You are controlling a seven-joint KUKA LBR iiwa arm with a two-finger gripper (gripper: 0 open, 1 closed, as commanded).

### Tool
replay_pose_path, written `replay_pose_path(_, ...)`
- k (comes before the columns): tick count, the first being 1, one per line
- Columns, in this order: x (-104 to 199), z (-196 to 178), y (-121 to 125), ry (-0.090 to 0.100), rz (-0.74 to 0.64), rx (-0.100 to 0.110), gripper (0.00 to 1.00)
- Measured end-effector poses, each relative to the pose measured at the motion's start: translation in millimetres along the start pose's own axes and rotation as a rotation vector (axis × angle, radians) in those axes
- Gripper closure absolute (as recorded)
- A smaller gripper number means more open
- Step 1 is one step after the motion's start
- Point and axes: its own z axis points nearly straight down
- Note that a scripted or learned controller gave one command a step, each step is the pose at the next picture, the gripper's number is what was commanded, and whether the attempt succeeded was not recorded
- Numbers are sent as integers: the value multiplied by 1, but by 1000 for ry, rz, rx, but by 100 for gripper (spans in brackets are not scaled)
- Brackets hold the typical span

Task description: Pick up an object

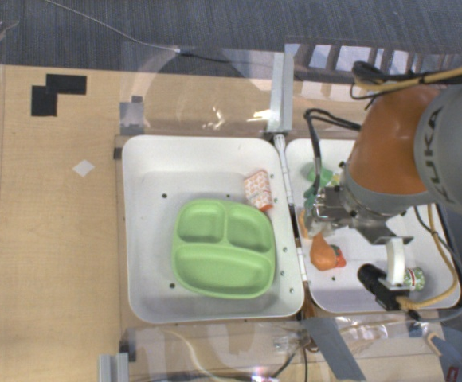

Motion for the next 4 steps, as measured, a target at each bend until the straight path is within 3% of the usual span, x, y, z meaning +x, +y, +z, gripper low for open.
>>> replay_pose_path(1, -62, 43, 2, -1, 3, 3, 100)
replay_pose_path(2, -133, 118, -3, -1, 3, 4, 100)
replay_pose_path(3, -79, 16, 9, -1, -1, -1, 100)
replay_pose_path(4, -34, 7, 0, -1, -1, 1, 100)
